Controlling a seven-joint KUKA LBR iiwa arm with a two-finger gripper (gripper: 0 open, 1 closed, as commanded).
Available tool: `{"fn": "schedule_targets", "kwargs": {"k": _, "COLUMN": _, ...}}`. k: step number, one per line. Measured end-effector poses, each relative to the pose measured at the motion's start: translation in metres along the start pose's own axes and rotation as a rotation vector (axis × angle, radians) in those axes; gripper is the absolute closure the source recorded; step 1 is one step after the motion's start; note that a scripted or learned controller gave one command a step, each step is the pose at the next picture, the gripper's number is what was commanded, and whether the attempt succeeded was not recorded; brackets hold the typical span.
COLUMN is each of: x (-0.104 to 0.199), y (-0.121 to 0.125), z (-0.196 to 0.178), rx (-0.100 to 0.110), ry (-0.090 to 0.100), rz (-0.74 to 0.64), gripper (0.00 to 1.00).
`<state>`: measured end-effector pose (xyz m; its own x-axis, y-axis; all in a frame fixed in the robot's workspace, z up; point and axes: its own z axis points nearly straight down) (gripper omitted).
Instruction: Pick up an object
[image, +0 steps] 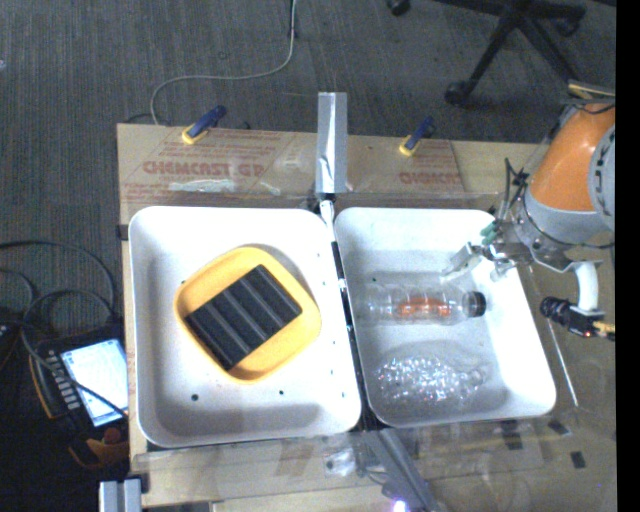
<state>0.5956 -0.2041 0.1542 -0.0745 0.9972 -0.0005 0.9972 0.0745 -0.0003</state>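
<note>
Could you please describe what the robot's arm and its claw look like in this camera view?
The arm comes in from the right as a rounded shell with a broad orange band and a pale grey section beside it. Below sits a silvery metal wrist with thin dark cables along it. The claw is small, pale and metallic, with a greenish spot near its base. A white and black fitting hangs under the wrist.

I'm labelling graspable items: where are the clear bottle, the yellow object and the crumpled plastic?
Bottle (425, 306), camera view, on its orange-labelled middle.
Yellow object (248, 312), camera view, on its black ribbed top.
Crumpled plastic (428, 379), camera view, on the centre of the heap.
</note>
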Motion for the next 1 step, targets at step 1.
{"fn": "schedule_targets", "kwargs": {"k": 1, "x": 0.0041, "y": -0.0079, "z": 0.0633, "rx": -0.012, "ry": -0.006, "rz": -0.083, "gripper": 0.00}}
